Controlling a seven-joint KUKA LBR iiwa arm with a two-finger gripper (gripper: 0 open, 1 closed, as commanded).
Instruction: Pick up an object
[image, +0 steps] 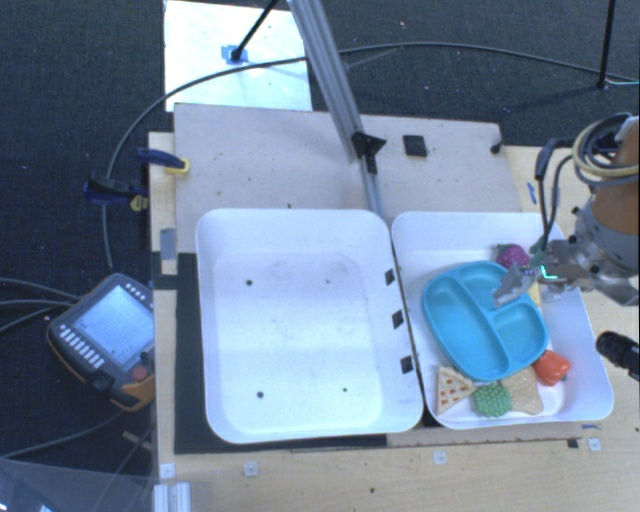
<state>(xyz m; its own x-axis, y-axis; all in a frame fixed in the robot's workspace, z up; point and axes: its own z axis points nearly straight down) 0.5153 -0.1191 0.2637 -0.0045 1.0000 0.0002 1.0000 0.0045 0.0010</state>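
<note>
The right bin (590, 400) holds a blue divided plate (478, 325) lying tilted across its middle. A purple toy (513, 255) sits at the plate's far edge. Along the bin's near side lie a waffle-patterned wedge (452, 386), a green bumpy ball (491, 399), a tan biscuit-like piece (524, 392) and a red-orange toy (551, 367). My gripper (518, 285) reaches in from the right and hangs over the plate's upper right rim, just below the purple toy. Its fingers look slightly parted, with nothing seen between them.
The left bin (215, 300) lies beside the right one, joined by black clips (397, 318). A slanted metal pole (335, 85) crosses the back of the bench. A teach pendant (105, 340) rests off the bench at left, with cables around.
</note>
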